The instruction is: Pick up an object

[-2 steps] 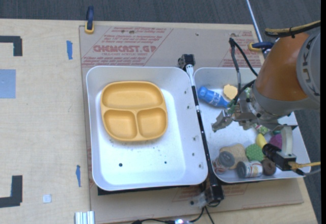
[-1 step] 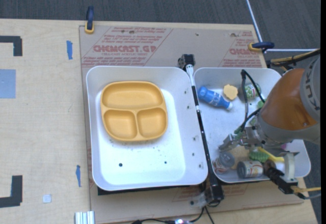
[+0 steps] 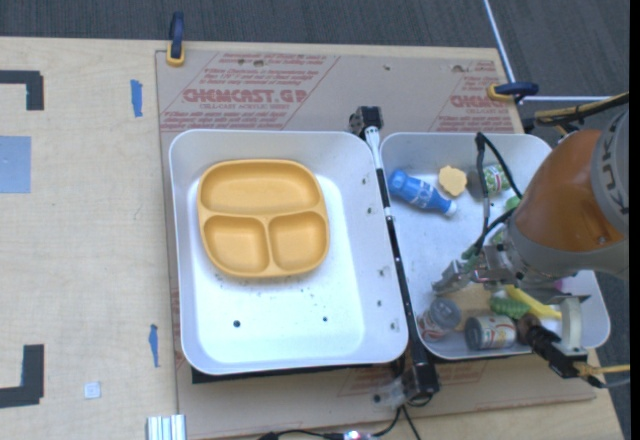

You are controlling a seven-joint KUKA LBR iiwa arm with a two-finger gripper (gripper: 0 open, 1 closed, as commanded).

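My gripper (image 3: 455,276) hangs low over the right bin (image 3: 405,228), near its front half, below the orange wrist band. Just in front of it lie a round grey-lidded item (image 3: 441,313) and a small can on its side (image 3: 490,331). A yellow-green object (image 3: 527,304) lies to the right of those, partly under the arm. At the back of the bin are a blue bottle (image 3: 420,191), a yellow chunk (image 3: 453,180) and a small green-labelled can (image 3: 492,178). I see nothing held by the gripper.
The left bin (image 3: 190,258) holds a yellow divided plate (image 3: 263,218) in its back half. A black cable loops from the arm over the back of the right bin. A clamp sits between the bins at the back.
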